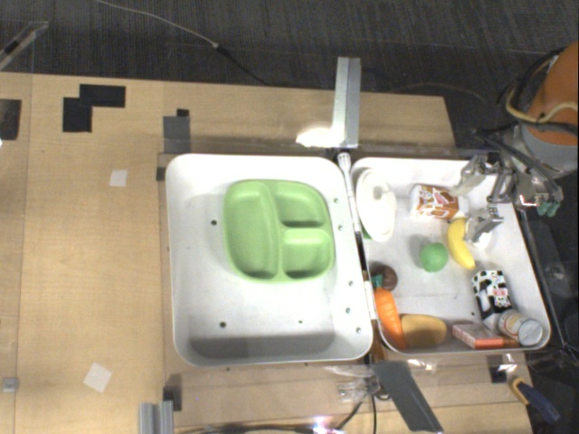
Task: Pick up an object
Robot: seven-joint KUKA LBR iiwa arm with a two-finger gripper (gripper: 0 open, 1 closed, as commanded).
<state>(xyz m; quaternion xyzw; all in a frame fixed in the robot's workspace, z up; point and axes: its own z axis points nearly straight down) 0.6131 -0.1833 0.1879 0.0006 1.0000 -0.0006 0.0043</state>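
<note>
My gripper (480, 197) hangs over the upper right part of the right bin (534, 269), open, with nothing between its fingers. One fingertip (470, 172) is near the bin's back wall; the other (486, 223) is just right of a yellow banana (460, 243). A snack packet (434, 202) lies left of the gripper. Further down sit a green ball (434, 258), a black-and-white cow-patterned item (491, 290), a tin can (528, 331), a red box (476, 336), a brown bread-like lump (423, 330) and an orange carrot (387, 308).
A white cup (375, 204) and a small dark round item (383, 276) sit by the right bin's left wall. The left bin (194, 269) holds a green divided plate (276, 229). A metal post (347, 102) stands behind the bins.
</note>
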